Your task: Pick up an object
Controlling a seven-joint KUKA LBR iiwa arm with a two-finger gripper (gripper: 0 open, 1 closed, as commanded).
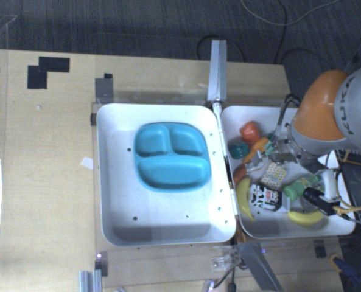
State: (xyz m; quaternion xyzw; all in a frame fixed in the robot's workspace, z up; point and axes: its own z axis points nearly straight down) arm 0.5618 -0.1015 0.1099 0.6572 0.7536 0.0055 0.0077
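The right bin (344,229) holds a heap of small toys. Among them are a red round piece (249,130), a teal piece (238,148), an orange carrot-like piece (257,145), a checkered pad (274,174) and a black-and-white box (266,198). There are also a green piece (296,189) and two yellow bananas (244,198) (306,217). My gripper (270,156) hangs low over the middle of this bin, just right of the orange piece and above the checkered pad. The wrist hides what lies under it.
The left bin (116,224) carries a blue divided plate (170,156) at its centre. A metal rail (217,72) stands at the back between the bins. The arm's orange band (319,108) and grey body cover the right bin's far right side.
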